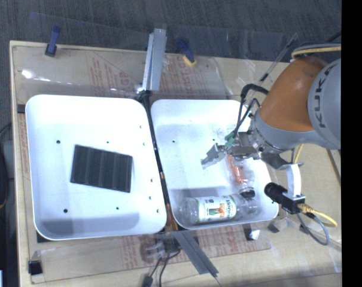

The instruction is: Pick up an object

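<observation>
A dark ridged mat (102, 168) lies flat in the left bin (43, 118). In the right bin (181, 124), a clear bottle (216, 209) lies on its side at six o'clock. The gripper (219, 154) hangs at three o'clock; whether its jaws are open, I cannot tell.

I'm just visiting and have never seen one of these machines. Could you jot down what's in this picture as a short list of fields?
arm: grey with orange band, reaching in from the right
gripper: over the right bin
right bin contents: clear plastic bottle lying on its side along the near wall; small orange-tinted item by the gripper
left bin contents: dark ribbed rectangular pad lying flat
held object: cannot tell
</observation>
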